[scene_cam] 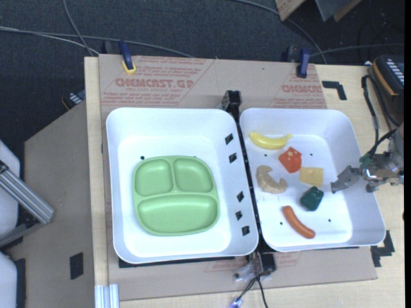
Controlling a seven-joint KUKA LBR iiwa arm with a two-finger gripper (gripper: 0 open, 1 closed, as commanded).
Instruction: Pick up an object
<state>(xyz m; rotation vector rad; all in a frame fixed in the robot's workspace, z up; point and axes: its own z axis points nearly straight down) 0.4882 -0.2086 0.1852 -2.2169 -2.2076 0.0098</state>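
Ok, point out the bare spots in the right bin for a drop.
Right bin: bare floor along its far wall beyond the banana, and the near left corner beside the sausage. Crowded mid-bin: red piece, yellow block, green piece, end effector.

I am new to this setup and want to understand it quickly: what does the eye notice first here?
First comes the pale green divided plastic tray, lying alone in the left white bin. Next, the right white bin holds small toy foods: a yellow banana, a red strawberry, an orange sausage. The grey gripper reaches over that bin's right edge.
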